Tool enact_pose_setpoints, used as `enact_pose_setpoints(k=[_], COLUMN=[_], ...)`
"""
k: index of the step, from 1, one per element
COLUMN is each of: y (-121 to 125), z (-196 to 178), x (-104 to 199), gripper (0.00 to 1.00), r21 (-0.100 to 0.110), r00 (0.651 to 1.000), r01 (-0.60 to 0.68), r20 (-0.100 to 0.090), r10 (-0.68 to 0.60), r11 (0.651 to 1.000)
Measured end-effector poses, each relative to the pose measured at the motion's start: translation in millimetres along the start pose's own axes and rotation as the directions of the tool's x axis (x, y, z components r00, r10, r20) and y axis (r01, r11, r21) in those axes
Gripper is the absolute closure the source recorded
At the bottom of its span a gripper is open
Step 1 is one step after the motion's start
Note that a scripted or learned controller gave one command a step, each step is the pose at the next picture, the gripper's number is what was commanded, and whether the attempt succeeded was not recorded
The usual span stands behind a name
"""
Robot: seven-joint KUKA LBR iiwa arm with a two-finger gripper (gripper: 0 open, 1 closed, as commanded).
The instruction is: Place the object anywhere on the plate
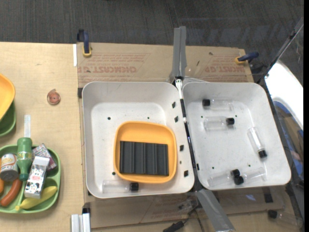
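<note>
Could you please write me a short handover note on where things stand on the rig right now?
Left bin: the yellow plate bears a dark ribbed block. One clear vial with a black cap lies at the bin's front edge, just off the plate.
Right bin: about five clear, black-capped vials lie loose, for example one near the right wall and one at the back.
Done: no vial is on the plate.
Left: pick a vial and set it anywhere on the plate.
</note>
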State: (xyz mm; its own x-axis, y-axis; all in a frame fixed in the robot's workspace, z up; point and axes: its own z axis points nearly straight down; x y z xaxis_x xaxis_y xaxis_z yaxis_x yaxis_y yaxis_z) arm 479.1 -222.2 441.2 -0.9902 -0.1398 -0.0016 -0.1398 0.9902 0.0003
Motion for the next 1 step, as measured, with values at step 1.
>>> enact_pose_setpoints(k=[1], y=[-0.4], z=[-9.1], x=[-2.0], gripper=[1.00], r21=[0.001], r00=[1.000], r01=[-0.001], r20=[0.004], r10=[0.001], r11=[1.000])
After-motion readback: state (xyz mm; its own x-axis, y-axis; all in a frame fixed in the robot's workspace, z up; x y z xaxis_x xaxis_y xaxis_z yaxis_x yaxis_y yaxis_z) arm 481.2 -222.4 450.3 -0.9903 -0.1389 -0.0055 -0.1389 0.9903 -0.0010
